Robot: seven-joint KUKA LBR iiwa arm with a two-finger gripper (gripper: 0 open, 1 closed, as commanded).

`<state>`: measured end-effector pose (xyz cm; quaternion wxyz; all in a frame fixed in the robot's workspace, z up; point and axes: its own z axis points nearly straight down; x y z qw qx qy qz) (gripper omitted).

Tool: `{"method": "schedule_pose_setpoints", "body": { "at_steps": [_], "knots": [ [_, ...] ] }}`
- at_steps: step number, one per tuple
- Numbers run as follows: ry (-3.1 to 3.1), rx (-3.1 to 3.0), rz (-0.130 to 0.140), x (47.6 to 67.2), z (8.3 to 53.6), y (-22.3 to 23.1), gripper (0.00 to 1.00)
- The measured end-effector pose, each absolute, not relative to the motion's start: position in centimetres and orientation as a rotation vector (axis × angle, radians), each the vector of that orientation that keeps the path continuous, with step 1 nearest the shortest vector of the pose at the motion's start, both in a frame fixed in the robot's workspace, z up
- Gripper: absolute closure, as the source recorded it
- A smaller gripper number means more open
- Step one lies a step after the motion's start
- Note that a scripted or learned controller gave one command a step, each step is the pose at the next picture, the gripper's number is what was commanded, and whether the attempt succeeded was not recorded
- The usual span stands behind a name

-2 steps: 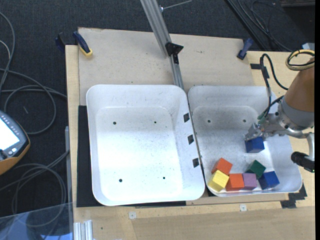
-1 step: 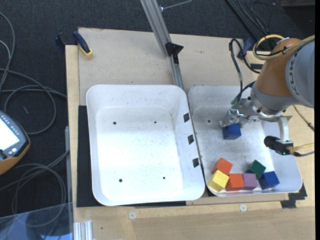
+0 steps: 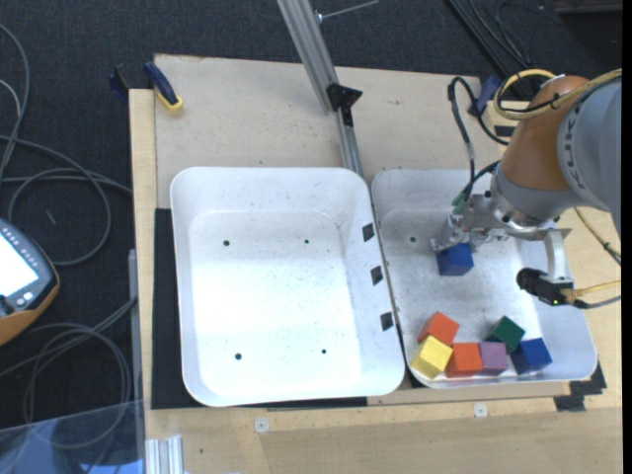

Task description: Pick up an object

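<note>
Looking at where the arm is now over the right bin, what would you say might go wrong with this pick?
1. The blue cube sits just below the pincer, and whether it is gripped is unclear; it may drop or never lift.
2. The remaining coloured blocks are packed together against the right white bin's near wall, leaving little room to close around any one in a later try.

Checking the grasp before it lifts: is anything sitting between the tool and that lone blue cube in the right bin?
Nothing visible: the tool sits right above the blue cube, and the other cubes cluster nearer the bin's front edge.
</note>
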<state>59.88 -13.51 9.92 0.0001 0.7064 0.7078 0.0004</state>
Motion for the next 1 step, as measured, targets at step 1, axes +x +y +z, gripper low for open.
{"method": "schedule_pose_setpoints", "body": {
  "at_steps": [1],
  "knots": [
    [2.227, 2.21, 0.013, 58.54, 20.47, -5.46, 1.0]
  ]
}}
